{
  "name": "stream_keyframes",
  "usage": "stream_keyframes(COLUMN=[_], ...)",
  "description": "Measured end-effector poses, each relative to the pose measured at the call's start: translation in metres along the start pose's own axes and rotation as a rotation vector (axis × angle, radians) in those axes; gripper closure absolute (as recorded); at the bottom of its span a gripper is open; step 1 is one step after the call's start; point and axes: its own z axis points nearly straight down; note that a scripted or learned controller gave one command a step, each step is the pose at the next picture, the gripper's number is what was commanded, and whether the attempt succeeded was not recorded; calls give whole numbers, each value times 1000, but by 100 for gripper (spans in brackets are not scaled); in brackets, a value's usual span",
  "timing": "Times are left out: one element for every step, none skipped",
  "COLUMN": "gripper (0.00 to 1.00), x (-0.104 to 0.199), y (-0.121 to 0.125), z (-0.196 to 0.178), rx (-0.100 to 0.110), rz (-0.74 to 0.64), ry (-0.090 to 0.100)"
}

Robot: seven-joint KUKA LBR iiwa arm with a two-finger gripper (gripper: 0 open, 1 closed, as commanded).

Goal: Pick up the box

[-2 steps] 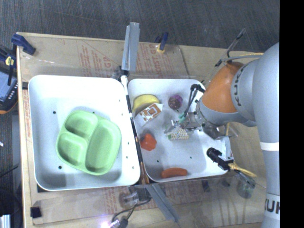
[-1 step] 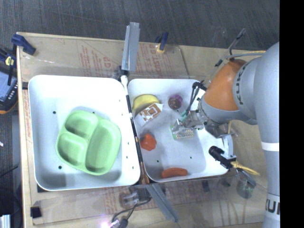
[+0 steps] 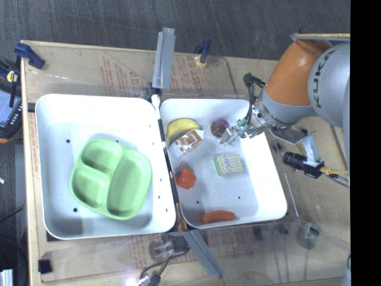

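A small orange-and-white box (image 3: 189,142) lies in the right bin (image 3: 271,186) near its back left, touching the front of a yellow banana (image 3: 181,126). My gripper (image 3: 232,134) hangs over the back of the same bin, right of a purple round item (image 3: 219,126) and well to the right of the box. Nothing is visibly held. Just in front of the gripper lies a flat pad (image 3: 229,164) with a green-and-white pattern.
The right bin also holds a red item (image 3: 186,178) by its left wall and an orange sausage-shaped item (image 3: 218,216) at the front. A green divided plate (image 3: 111,178) sits in the left bin (image 3: 53,118). The arm's grey and orange body (image 3: 303,79) looms at right.
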Motion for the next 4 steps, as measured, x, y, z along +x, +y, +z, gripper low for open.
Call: stream_keyframes(gripper=[0, 0, 0, 0], x=[0, -17, -11, -2], y=[0, -18, -30, -54], z=[0, 104, 96, 103], rx=[0, -4, 4, -9], rz=[0, 23, -22, -36], ry=[0, -2, 5, -6])
